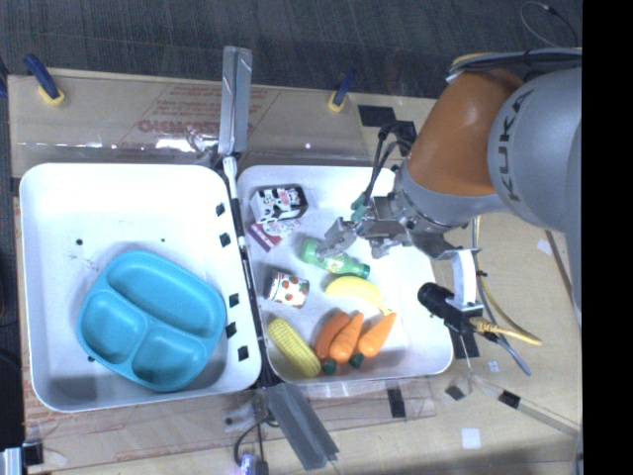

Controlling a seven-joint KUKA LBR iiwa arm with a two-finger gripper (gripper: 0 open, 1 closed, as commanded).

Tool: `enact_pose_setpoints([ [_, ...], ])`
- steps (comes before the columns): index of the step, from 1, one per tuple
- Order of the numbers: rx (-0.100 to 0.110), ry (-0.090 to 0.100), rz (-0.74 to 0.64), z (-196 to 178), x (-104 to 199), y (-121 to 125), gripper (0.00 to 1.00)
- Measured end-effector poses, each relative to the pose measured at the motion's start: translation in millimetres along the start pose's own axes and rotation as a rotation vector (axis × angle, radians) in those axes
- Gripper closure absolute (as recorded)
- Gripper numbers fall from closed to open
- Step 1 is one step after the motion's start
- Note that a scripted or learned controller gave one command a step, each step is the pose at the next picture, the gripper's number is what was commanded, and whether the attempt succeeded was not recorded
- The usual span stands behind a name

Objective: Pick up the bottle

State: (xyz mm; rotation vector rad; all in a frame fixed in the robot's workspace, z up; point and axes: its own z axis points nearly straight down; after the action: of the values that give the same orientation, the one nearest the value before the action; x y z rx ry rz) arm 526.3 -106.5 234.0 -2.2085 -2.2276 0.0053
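The claw (341, 236) hangs low in the right bin (427, 359), just above the green bottle (334, 258); whether it grips anything, I cannot tell; the bottle lies flat beside a banana (353, 289), carrots (348, 334) below.

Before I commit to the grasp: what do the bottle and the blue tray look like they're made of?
The bottle looks like smooth, glossy green plastic with a pale label band; too small to be sure. The blue tray looks like moulded plastic with a satin finish: uniform colour, rounded compartment ridges, soft highlights.
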Motion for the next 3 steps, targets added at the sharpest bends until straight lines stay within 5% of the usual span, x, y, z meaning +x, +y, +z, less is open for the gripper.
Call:
enact_pose_setpoints([
  [1,-0.003,-0.002,-0.120,70,-24,68,0.00],
  [2,-0.002,-0.001,-0.127,143,-26,60,0.00],
  [3,-0.001,-0.002,-0.131,133,-26,60,1.00],
])
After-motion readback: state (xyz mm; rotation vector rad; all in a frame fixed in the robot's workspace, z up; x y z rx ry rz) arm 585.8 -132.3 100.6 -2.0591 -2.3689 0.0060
